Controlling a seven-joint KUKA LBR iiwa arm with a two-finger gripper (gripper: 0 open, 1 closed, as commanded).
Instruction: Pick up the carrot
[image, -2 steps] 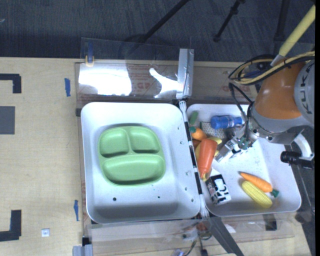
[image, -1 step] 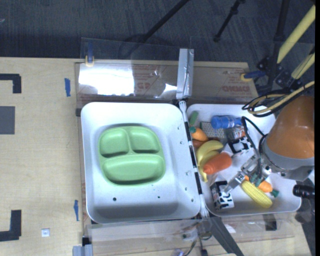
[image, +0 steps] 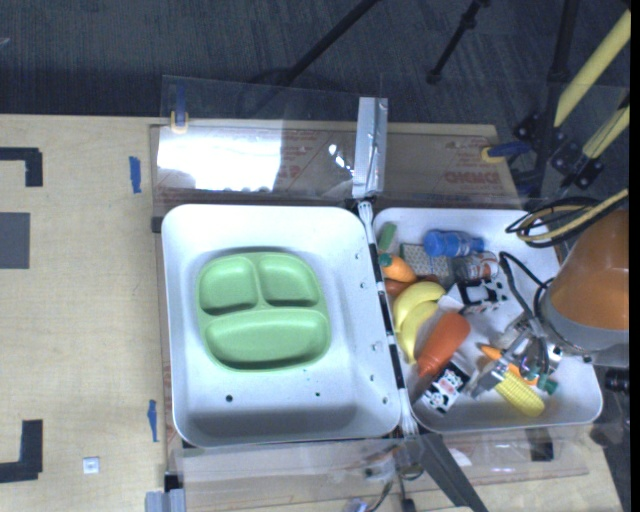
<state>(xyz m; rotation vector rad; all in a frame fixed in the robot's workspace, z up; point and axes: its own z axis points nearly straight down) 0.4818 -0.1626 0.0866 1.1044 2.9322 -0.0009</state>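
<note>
A pale wooden bench (image: 80, 330) with black and blue tape marks stands on dark carpet among tripod legs, bearing two white bins: the left bin (image: 190, 240) with one green divided tray (image: 265, 308), the right bin (image: 590, 400) with a clutter. That clutter counts one carrot (image: 443, 342), two bananas (image: 418, 305), one blue bottle (image: 447, 243) and one corn cob (image: 520, 392). The carrot lies tilted at the right bin's left side, just left of the jaws (image: 525, 352), whose opening I cannot tell.
</note>
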